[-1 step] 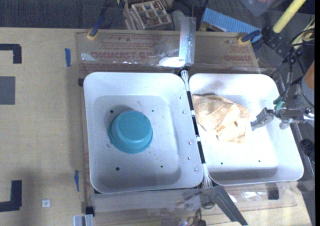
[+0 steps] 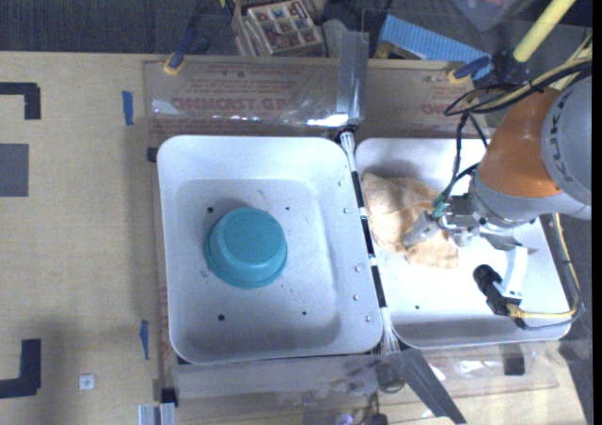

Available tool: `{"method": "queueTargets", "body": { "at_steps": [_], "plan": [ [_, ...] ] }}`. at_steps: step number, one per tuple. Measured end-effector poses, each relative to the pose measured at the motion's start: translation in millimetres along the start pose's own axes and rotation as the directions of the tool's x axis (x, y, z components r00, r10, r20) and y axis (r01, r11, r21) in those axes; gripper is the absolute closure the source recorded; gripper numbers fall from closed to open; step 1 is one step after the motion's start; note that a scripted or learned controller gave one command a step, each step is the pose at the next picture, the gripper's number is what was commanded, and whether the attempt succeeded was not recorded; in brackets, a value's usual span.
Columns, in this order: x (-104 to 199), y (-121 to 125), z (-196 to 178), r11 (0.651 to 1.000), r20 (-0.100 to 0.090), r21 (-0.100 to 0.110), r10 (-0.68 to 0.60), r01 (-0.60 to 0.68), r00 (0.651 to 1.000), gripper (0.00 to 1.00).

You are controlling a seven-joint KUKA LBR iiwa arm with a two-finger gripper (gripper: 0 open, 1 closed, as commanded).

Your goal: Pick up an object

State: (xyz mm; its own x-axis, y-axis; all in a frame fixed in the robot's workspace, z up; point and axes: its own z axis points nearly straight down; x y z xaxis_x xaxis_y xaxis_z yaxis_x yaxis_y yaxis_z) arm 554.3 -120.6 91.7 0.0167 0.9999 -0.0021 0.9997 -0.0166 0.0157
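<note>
The end effector (image 2: 425, 229) was seen low over the tan cloth (image 2: 400, 209) in the right bin (image 2: 451, 306); its state could not be told. The soft cloth might be slipped or only pinched thinly

One fixed camera looks down at a slant on both white bins (image 2: 179, 226) from above.

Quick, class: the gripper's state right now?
Gripper: cannot be told; it sits low in the right bin, at the tan object.
</note>
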Motion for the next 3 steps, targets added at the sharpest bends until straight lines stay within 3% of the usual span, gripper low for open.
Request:
{"method": "queueTargets", "body": {
  "at_steps": [1, 2, 3],
  "plan": [
    [41.8, -10.2, -93.2, 1.0, -0.002, 0.015, 0.004, -0.004, 1.0, 0.0],
    [23.4, -25.6, -62.8, 0.994, -0.005, 0.018, -0.106, 0.106, 0.994, 0.0],
    [-5.1, -6.7, 0.9, 0.998, -0.004, 0.005, -0.065, 0.065, 0.998, 0.0]
  ]
}}
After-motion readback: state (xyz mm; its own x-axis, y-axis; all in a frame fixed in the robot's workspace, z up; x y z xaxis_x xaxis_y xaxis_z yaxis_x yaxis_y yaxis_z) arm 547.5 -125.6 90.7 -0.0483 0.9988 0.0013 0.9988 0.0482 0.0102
